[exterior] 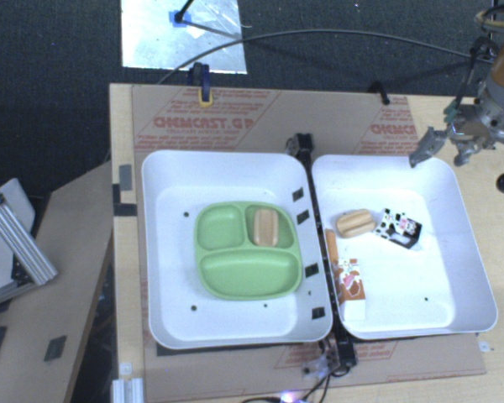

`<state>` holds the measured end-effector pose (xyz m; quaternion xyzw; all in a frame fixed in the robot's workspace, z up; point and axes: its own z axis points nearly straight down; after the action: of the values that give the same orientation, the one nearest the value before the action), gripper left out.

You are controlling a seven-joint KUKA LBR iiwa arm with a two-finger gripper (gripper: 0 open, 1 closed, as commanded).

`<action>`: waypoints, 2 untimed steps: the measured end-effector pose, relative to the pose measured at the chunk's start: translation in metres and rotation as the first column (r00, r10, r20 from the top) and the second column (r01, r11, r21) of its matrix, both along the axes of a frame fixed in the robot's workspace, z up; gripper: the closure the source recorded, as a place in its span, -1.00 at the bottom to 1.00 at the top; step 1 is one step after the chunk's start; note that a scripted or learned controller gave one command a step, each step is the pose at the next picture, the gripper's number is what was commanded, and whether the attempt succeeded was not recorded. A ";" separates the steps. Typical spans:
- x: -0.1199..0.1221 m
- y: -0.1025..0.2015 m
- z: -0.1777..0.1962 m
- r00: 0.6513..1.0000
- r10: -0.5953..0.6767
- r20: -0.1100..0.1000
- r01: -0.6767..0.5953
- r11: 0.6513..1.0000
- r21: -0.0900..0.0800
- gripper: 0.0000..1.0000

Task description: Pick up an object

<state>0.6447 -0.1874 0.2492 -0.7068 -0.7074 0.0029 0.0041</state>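
My gripper [443, 148] hangs open over the far right corner of the right bin [454, 309], with nothing between its fingers. In that bin lie a tan bread roll [354, 222], a black-and-white patterned object [399, 227], an orange stick [331, 245] along the left wall and a small printed packet [349, 280]. All of them are left of and nearer than the gripper. In the left bin [168, 225] a green divided plate [247, 250] holds a tan bun [265, 226] in its top right compartment.
The two bins meet at a central ridge with black clips [309, 243]. A blue clamp [202, 81] and a cable sit on the cardboard behind the bins. A metal rail [17, 233] stands at the far left.
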 end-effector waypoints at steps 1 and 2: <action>0.002 0.001 0.008 1.000 0.003 0.012 -0.003 1.000 -0.003 -1.00; -0.002 0.005 -0.034 1.000 0.002 0.011 -0.002 1.000 -0.003 -1.00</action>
<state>0.6432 -0.1826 0.2151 -0.7062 -0.7080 0.0000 -0.0006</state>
